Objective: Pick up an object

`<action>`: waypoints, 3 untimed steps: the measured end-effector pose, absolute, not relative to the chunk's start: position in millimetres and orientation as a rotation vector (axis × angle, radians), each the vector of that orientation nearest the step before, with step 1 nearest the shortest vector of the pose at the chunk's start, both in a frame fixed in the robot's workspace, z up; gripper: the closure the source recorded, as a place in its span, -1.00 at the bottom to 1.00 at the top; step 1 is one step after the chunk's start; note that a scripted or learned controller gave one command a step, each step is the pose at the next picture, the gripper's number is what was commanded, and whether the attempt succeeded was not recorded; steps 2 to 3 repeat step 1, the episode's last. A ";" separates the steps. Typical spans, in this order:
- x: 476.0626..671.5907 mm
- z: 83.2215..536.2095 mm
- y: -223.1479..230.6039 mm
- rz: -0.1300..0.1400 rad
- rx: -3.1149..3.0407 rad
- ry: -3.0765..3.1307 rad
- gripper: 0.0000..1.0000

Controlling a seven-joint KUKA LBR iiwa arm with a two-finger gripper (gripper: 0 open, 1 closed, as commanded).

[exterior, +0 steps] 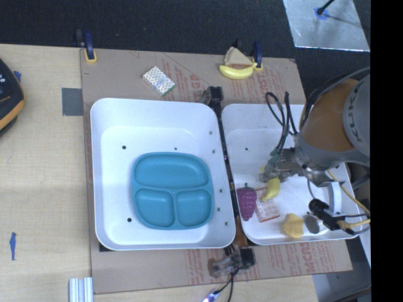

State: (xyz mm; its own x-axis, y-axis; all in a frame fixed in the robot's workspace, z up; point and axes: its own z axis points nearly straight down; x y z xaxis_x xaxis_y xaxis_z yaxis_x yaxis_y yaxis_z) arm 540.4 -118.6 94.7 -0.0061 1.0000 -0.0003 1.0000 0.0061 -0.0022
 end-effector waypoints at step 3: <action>569.4 192.3 -38.2 0.001 -2.214 -2.226 1.00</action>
